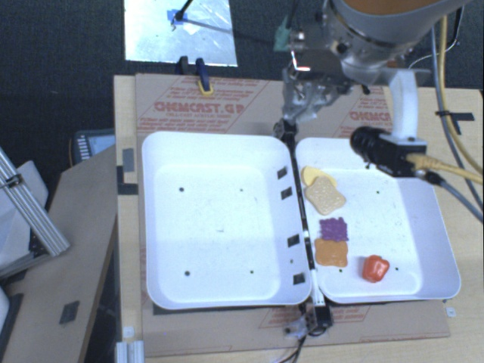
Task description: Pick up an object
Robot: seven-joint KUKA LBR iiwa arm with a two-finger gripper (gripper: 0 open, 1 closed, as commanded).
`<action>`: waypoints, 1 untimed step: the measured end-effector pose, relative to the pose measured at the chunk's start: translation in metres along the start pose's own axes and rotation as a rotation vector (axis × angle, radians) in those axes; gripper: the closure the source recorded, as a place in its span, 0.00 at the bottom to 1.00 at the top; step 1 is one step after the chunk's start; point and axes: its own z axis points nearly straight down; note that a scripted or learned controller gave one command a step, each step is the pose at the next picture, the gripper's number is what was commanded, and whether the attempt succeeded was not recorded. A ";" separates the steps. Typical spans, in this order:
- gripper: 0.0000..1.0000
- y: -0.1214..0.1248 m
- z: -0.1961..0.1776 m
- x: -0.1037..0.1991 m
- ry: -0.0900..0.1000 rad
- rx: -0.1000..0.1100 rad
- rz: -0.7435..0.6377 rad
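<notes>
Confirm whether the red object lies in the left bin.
No: the red object lies near the front of the right bin, right of the orange piece.

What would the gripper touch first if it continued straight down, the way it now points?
Probably the far end of the divider where the two white bins meet; the gripper hangs right over that spot. Depth is unclear from this slanted view, so it might instead land on the left bin's rim.

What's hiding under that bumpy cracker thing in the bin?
A yellow piece pokes out from under the tan cracker at its upper left, in the right bin. Most of the yellow piece is covered, so its full shape can't be seen.
</notes>
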 end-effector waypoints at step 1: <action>1.00 0.010 0.000 0.072 0.002 0.000 -0.011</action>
